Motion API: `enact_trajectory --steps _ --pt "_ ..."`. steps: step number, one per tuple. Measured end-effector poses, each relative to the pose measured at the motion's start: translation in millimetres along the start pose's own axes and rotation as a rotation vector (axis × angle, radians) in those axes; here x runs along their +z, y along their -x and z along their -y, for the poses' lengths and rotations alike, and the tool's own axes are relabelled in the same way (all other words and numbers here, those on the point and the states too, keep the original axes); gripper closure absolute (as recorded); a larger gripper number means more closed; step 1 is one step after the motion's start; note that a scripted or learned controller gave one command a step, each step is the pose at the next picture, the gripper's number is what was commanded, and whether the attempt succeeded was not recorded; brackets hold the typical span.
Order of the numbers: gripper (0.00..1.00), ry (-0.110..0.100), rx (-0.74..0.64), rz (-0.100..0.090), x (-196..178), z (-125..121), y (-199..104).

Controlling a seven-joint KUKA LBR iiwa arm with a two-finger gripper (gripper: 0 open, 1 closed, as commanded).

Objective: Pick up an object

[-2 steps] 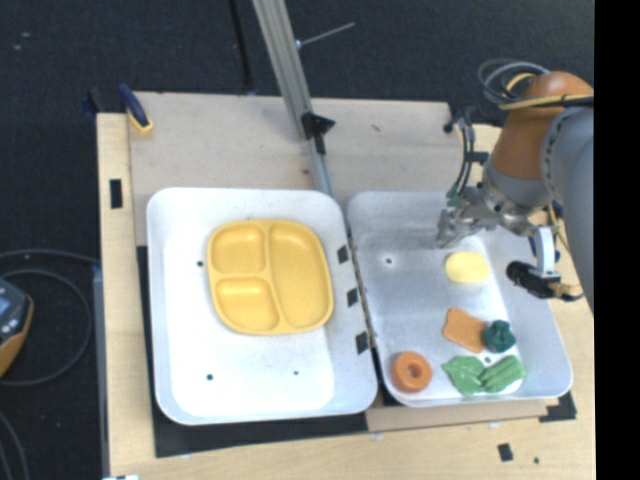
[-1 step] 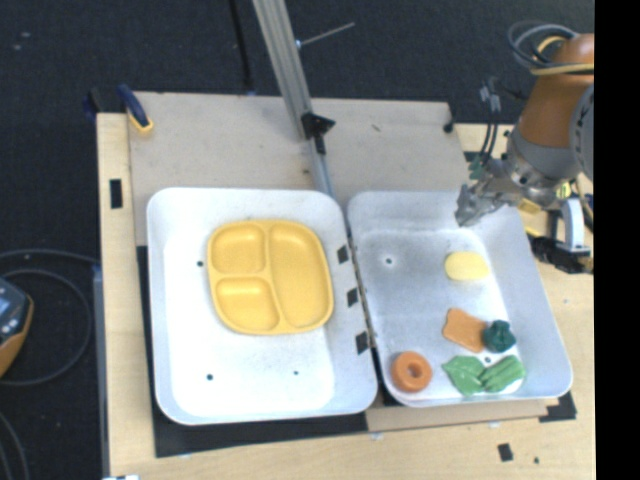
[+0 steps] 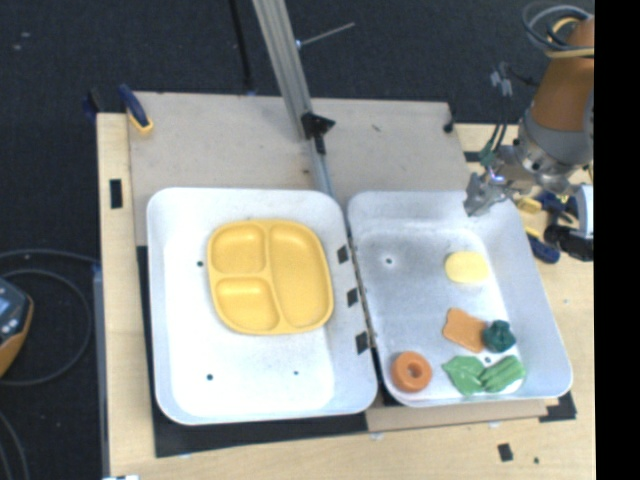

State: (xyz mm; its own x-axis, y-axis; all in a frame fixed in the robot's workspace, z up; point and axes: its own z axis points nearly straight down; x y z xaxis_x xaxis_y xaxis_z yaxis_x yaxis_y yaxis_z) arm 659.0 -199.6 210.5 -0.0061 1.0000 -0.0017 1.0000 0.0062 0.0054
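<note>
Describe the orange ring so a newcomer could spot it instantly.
Look at the right-hand white bin, then at its near left corner. The orange ring lies flat there, just left of the green pieces. It is the only item in that bin with a hole through its middle.

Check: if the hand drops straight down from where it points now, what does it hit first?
Probably bare floor of the right bin near its back right corner. The hand sits behind the yellow piece, clear of it, though depth is uncertain.

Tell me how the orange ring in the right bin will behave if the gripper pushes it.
The orange ring lies flat, so it would probably slide rather than roll. It sits close to the bin wall, which may stop it. It looks small and likely light.
</note>
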Motion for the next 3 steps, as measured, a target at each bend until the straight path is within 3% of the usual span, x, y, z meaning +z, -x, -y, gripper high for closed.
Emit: enact_trajectory --steps 3 --pt "1.0 -0.005 0.0 -0.003 -10 41 -147"
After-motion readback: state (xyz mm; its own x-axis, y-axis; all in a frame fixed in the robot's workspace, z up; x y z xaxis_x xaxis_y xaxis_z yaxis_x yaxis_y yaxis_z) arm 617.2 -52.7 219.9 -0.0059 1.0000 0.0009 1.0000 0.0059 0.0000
